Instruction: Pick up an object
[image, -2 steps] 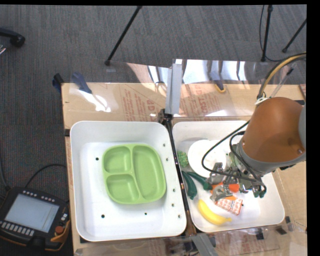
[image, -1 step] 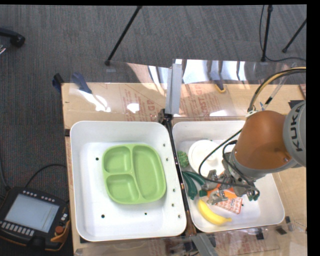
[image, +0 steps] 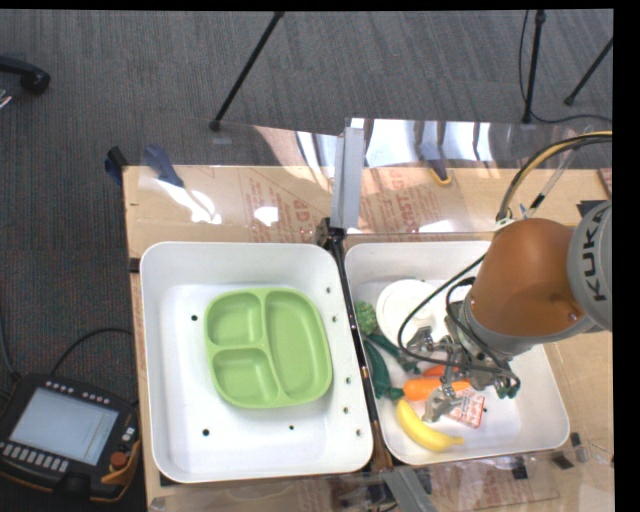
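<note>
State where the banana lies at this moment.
In the camera view the banana lies in the right-hand bin, near its front edge, just below the orange carrot and under the robot's hand, left of a small red-and-white packet.

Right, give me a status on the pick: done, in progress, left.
Done: the arm has reached into the right bin, and the gripper sits low over the carrot, beside the banana. In hand: nothing visibly lifted; the grip itself is hidden from this angle. Left: securing an object and raising it. The green divided plate lies in the left bin.
</note>
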